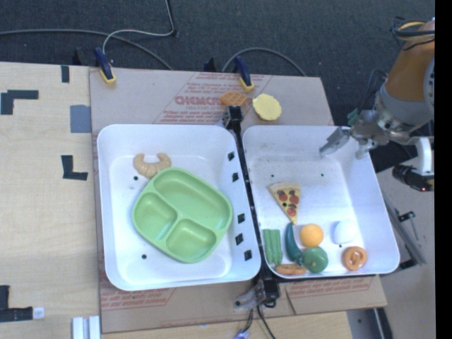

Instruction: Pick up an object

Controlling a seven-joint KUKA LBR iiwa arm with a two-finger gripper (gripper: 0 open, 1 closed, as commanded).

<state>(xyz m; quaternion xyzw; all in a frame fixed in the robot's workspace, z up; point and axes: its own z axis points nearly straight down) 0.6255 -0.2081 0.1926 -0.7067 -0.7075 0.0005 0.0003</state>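
Fingers (pixel 347 143) spread wide (nothing between) | above right bin (pixel 367 189) rim | pizza slice (pixel 286 198) well apart

The left shallow white bin (pixel 113 189) contains a green sectioned plastic plate (pixel 182 215), with a tan croissant-shaped toy (pixel 151 164) just behind it.

The arm (pixel 409 76) is cut off by the right edge.

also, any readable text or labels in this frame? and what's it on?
Red print on the cardboard sheet behind the bins, seen upside down: looks like "CHEMCRAFT" or similar, too blurred to confirm.
Smaller red lines beneath it: too blurred to read.
Red print on the cardboard's front edge: unreadable.
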